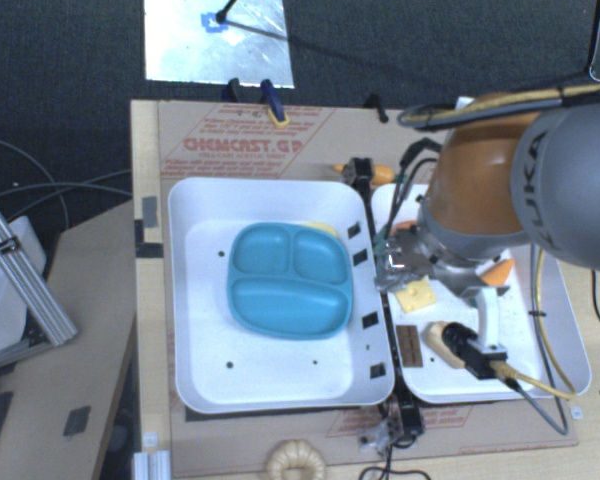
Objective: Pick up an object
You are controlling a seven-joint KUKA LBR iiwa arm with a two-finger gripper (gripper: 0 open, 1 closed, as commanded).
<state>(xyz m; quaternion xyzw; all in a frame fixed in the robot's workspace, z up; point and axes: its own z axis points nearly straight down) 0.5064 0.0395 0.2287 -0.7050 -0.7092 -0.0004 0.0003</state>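
My gripper [392, 263] hangs low over the left side of the right bin [570, 363], close to the divider between the bins. The bulky grey and orange wrist hides most of it. A yellow cheese slice [414, 295] lies just below and to the right of the gripper, apart from it. An orange piece [498, 271] peeks out beside the wrist on the right. A brown block [408, 345] and a tan rounded thing [436, 335] lie nearer the front of that bin. Nothing shows between the gripper's tips.
The left bin [195, 268] holds a blue divided plate [288, 278] with a pale yellow thing [323, 228] at its far edge. An orange item [382, 175] sits at the right bin's back corner. A beige ring [295, 460] lies on the bench in front.
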